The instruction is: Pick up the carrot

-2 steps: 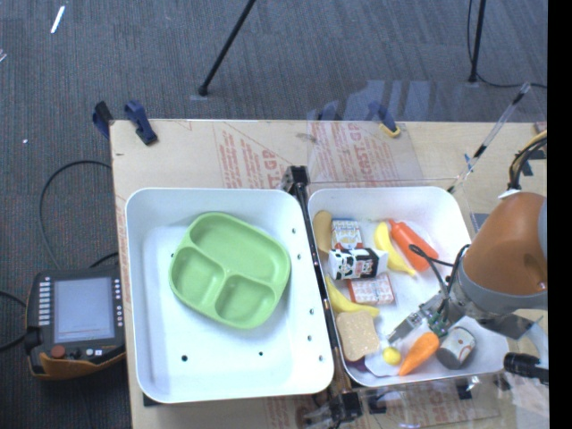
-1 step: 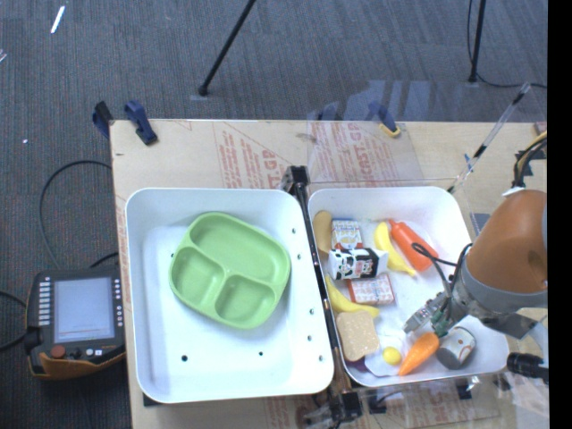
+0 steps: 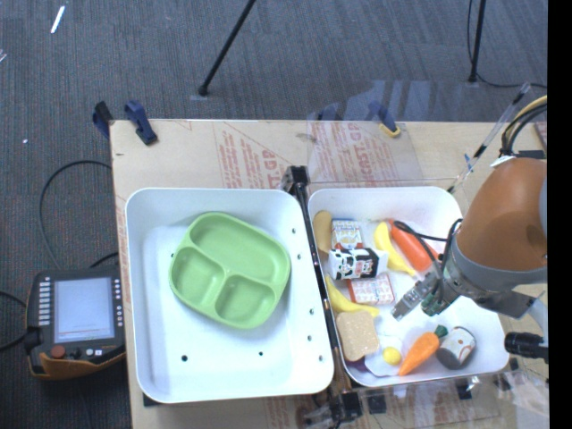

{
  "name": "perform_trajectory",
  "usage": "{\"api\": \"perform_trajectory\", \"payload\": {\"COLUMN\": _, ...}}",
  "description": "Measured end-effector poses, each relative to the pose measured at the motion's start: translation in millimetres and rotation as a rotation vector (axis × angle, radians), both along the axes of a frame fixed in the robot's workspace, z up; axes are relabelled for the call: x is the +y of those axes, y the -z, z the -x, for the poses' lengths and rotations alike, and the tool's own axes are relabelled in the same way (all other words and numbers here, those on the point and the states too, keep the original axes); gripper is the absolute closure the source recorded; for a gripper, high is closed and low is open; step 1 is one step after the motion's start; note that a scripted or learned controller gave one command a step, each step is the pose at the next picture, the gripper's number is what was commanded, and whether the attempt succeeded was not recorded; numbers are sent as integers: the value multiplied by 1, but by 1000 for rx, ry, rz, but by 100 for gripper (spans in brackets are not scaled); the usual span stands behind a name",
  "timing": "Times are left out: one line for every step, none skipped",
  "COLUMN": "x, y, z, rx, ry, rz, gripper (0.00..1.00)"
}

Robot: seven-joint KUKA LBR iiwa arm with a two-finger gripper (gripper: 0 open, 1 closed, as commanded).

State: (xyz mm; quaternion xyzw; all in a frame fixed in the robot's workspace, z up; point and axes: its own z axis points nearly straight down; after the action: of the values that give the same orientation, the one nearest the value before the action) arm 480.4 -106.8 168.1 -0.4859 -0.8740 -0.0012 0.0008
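The carrot (image 3: 416, 353), orange with a green top, lies at a slant near the front of the right bin (image 3: 444, 198), beside a small grey and brown toy (image 3: 457, 348). My gripper (image 3: 418, 306) hangs just above and behind the carrot, over the bin's middle. It is open and nothing sits between its fingers. The arm's orange band (image 3: 505, 222) covers the bin's right side.
The right bin also holds a red-orange pepper-like piece (image 3: 411, 247), a banana (image 3: 350, 301), a cow-print carton (image 3: 354, 263), small boxes (image 3: 347, 233), a bread slice (image 3: 358, 335) and a yellow ball (image 3: 391, 356). A green divided plate (image 3: 230, 270) lies in the left bin (image 3: 143, 329).
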Motion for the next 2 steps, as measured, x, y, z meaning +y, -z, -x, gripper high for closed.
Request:
{"api": "perform_trajectory", "payload": {"x": -1, "y": 2, "z": 1, "rx": 5, "ry": 3, "rz": 0, "gripper": 0}}
{"api": "perform_trajectory", "payload": {"x": -32, "y": 78, "z": 3, "rx": -2, "ry": -54, "rz": 1, "gripper": 0}}
